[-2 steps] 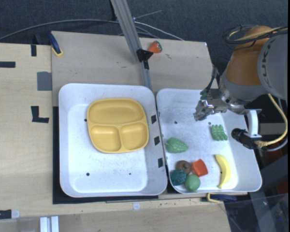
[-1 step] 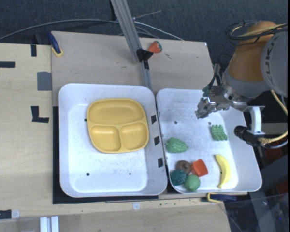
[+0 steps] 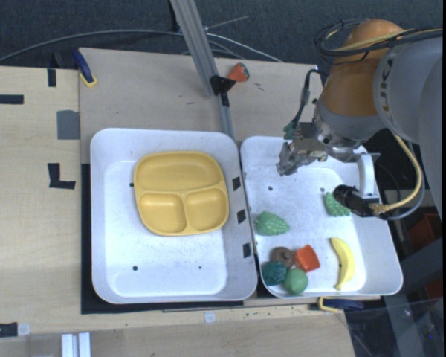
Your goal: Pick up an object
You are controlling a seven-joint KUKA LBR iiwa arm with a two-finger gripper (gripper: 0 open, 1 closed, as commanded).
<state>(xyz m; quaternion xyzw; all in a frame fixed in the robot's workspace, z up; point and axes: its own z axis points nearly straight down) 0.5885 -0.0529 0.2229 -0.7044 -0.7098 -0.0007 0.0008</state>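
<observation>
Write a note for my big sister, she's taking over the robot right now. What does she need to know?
Gripper: over the upper left part of the right white bin, nothing visible between its fingers; open or shut is unclear.
Things in the right bin: yellow toy banana near the right side; orange block, brown ring-shaped piece, teal lump and green ball clustered at the bottom; leafy green toy near the left wall; another green piece on the right.
Left white bin: yellow divided plastic plate.
Done: nothing picked up.
Left: lower onto one object, grasp, lift.

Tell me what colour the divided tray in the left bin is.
Yellow. The divided tray shows plainly in the camera view, lying in the left bin.
</observation>
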